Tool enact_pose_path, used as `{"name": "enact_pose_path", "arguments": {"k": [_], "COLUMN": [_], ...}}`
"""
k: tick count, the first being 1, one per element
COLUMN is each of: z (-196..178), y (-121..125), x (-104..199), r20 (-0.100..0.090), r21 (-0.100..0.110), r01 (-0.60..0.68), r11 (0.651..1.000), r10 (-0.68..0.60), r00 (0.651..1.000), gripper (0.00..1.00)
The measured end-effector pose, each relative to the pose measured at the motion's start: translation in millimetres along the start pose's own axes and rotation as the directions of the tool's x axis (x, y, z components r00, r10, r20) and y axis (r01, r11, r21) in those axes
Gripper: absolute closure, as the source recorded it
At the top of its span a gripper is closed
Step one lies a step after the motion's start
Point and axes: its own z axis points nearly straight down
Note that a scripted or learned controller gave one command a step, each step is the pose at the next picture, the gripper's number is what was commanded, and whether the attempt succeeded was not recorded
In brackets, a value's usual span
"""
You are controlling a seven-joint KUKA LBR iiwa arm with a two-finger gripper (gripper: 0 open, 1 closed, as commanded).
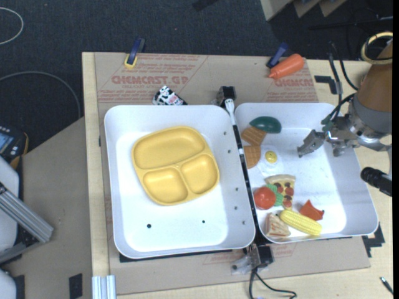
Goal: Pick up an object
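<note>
Nearest, crowded at the right bin's (349, 226) front: corn (300, 222), tomato (264, 197), pizza slice (281, 185). Farther back, hovering over bare floor, gripper (324, 143) with fingers spread, clamping nothing; arm cut off rightward. Beyond, dark-green piece (266, 124), hard to identify.

**Tabletop and what rests on it**

The tan tabletop (93, 167) carries 2 shallow white bins side by side, the left bin (118, 185) touching the right bin (349, 192). A small black-and-white object (168, 96) lies just behind the left bin; clamps sit along the far edge.
</note>
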Motion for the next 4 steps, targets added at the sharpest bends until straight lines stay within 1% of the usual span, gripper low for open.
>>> {"name": "enact_pose_path", "arguments": {"k": [1,2,3,4], "z": [47,94,80,24], "y": [-1,-2,0,-6], "x": [-7,-7,-7,0], "r20": [0.001,0.000,0.003,0.005], "r21": [-0.001,-0.001,-0.008,-0.014], "r01": [-0.001,-0.001,-0.001,0.001], "r11": [1.000,1.000,1.000,1.000], "r10": [0.001,0.001,0.001,-0.001], "r00": [1.000,1.000,1.000,1.000], "gripper": [0.00,0.00,1.00,1.00]}}
